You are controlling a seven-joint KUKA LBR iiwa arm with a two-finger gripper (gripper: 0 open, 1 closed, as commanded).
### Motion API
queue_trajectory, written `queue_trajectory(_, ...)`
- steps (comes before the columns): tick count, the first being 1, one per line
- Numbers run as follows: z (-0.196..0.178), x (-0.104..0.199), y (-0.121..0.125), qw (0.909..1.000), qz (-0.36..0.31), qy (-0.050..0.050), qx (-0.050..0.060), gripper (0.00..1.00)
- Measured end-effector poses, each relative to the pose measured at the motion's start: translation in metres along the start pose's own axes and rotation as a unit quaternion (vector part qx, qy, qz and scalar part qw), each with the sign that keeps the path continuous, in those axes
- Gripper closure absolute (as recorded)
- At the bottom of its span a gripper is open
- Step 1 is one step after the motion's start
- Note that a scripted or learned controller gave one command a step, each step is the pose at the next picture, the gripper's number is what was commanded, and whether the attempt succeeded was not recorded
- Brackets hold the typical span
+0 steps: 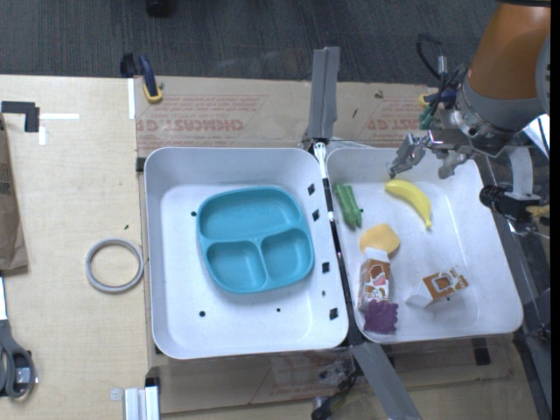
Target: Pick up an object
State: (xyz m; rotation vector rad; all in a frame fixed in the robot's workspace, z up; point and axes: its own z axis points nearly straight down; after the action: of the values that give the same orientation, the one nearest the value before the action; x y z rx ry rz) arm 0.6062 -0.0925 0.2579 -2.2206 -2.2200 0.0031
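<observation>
From the overhead camera I see my gripper (428,155) hanging over the far end of the right bin (490,234), fingers spread apart with nothing between them, just above the banana (411,198). That bin also carries a green pepper (348,206), a yellow-orange lump (381,239), a small carton (375,280), purple grapes (381,316) and a little brown box (444,283). The left bin (166,261) holds a blue divided tray (254,239). I judge the pick not yet made: the descent, closing on the banana and the lift all remain.
</observation>
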Motion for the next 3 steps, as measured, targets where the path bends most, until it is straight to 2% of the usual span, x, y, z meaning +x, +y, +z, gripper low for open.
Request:
queue_trajectory(1, 0.131, -0.062, 0.052, 0.9989, -0.046, 0.0, 0.0, 0.0)
queue_trajectory(2, 0.136, -0.036, 0.053, 0.9866, -0.163, 0.0, -0.001, 0.0)
queue_trajectory(3, 0.166, -0.064, 0.038, 0.9903, -0.139, 0.0, -0.001, 0.0)
